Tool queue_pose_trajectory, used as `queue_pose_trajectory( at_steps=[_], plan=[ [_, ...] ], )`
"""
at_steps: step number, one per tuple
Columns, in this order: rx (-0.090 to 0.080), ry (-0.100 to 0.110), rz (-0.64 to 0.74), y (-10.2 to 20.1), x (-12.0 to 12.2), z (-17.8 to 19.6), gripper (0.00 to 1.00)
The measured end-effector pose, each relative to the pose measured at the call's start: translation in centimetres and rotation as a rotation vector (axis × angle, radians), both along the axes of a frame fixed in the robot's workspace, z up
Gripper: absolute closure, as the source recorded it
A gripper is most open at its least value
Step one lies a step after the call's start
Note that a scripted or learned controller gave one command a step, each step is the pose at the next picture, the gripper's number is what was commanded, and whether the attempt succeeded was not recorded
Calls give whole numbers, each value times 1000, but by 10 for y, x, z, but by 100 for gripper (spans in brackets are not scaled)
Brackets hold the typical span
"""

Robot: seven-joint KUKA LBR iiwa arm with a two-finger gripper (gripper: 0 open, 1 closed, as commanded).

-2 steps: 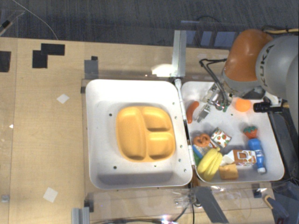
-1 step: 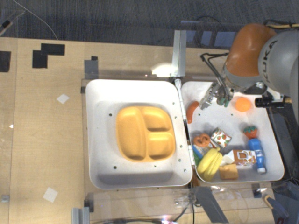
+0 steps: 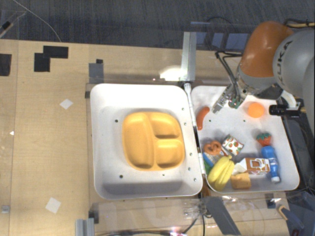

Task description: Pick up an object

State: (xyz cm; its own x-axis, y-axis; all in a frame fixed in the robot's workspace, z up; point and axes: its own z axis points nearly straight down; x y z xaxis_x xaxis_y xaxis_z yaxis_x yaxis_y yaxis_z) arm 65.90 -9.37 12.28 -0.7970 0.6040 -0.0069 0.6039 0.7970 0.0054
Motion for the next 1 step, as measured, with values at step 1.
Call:
queue_pose_trajectory(
  at_steps=[1],
  plan=[
    [-3,-4,6,-46,-19,-33,100]
  ],
)
